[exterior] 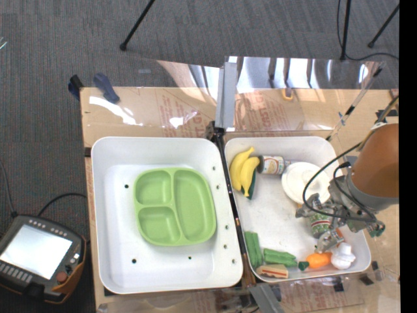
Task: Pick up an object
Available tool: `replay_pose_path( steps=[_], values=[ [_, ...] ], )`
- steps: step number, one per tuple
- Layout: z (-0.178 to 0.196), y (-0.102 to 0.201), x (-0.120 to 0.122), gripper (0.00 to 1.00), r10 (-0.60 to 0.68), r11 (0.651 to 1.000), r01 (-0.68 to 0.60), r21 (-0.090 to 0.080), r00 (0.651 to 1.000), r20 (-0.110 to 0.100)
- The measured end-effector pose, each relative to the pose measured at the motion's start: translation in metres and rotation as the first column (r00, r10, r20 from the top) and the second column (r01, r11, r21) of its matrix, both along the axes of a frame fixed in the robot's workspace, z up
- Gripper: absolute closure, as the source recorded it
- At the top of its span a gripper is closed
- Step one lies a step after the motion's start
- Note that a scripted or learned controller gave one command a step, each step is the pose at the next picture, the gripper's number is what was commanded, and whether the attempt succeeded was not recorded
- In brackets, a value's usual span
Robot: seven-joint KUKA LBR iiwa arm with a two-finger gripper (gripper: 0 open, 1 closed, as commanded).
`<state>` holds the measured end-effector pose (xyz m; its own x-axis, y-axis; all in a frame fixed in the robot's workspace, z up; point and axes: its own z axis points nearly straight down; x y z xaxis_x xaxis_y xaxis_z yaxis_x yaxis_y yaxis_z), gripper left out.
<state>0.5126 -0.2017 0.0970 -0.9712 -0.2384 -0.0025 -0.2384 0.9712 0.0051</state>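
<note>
The tool (324, 225) hangs low in the right bin (277, 143), at the lower right of the frame, and a striped can (320, 225) sits between its fingers, so it appears clamped on the can. Just left and above lies a white plate (301, 181), with a small jar (274, 165) beside it and two bananas (244, 168) toward the bin's upper left. Below the tool crowd a carrot (317, 261), a white toy (343, 256), green pieces (267, 252) and a sandwich (272, 271) along the bottom wall. The left bin (111, 175) carries a green divided plate (174, 206). Both bins rest on a brown worktop (150, 113) above grey carpet (65, 31); a pendant (39, 256) lies at lower left.
</note>
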Motion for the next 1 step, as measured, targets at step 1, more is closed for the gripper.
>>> replay_pose_path(
  steps=[1],
  values=[
    [-0.0056, -0.0049, -0.0085, 0.0, 0.017, 1.0, -0.017, -0.004, 1.0, 0.018]
  ],
)
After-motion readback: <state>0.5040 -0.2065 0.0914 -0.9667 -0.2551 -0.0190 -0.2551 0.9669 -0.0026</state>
